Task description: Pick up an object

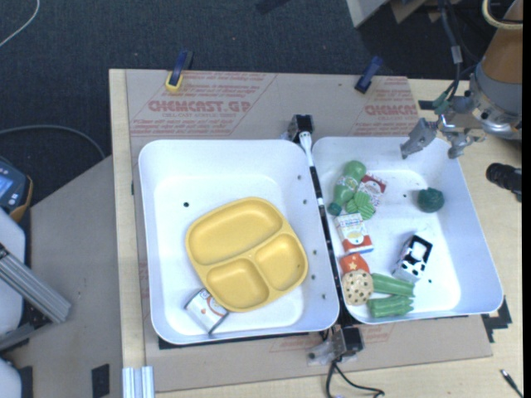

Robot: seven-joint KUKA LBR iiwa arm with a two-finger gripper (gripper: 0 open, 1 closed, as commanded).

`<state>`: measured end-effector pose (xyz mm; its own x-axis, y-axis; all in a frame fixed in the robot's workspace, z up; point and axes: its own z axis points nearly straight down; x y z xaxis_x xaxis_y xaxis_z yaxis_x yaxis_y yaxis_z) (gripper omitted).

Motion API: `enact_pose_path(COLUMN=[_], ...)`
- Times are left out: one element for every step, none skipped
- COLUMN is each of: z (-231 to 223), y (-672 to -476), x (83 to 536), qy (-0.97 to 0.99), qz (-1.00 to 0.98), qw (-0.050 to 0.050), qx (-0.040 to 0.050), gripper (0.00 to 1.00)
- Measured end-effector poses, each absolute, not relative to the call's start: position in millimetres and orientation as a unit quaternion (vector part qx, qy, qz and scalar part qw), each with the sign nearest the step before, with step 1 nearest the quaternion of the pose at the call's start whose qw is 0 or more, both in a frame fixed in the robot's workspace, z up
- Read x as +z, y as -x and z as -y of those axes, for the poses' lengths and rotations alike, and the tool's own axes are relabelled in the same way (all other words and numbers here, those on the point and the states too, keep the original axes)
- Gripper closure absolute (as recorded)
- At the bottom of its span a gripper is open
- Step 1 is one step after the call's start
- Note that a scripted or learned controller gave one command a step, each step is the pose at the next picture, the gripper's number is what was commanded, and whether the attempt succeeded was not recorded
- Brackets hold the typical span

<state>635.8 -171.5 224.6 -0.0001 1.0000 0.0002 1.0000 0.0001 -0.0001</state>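
Fingers (pixel 437 142) of mine hang spread wide, gripping nothing, over the far rim of the right bin (pixel 465 247). Below them lie a dark green ball (pixel 430 199), a black-and-white cow toy (pixel 412 259), green pods (pixel 390 295), a cookie (pixel 358 287). The yellow divided tray (pixel 246 253) sits in the left bin (pixel 166 222).

Gripper (pixel 437 143) open, empty, upper right.

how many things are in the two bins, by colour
green: 5, leafy piece, carton, ball, two sticks
yellow: 1, tray
red and white: 4
black and white: 1
tan: 1, cookie
total: 12
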Motion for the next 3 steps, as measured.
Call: enact_pose_path(z=[163.9,161.0,160.4], y=[-638.2,-644.6,-647.3], x=[164.0,103.2,89.7], qy=[0.706,0.706,0.706], qz=[0.708,0.708,0.708], qw=[0.003,0.003,0.0], qx=[0.0017,0.0018,-0.0013], gripper=[0.0,0.0,0.0])
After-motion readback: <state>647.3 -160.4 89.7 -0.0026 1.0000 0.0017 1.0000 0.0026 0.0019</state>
